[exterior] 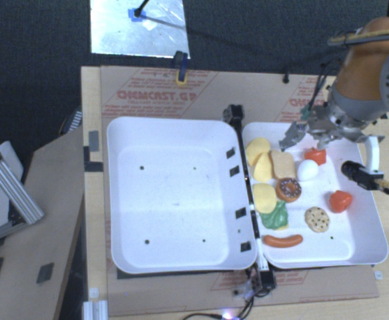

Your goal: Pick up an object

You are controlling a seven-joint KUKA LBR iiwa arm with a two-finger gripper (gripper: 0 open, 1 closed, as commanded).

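The likeliest pick is the small red piece (315, 156) in the right bin (371, 245), lying just beside the egg (307, 171), on its far side. It looks like light, rigid toy food, smooth and a bit slippery; a pinch across its short sides should serve. Its long axis seems to run roughly across the bin. The gripper (312, 134) hovers just beyond it, fingers spread wide, holding nothing. The tomato (340, 201) and cookie (317, 219) lie nearer the camera.
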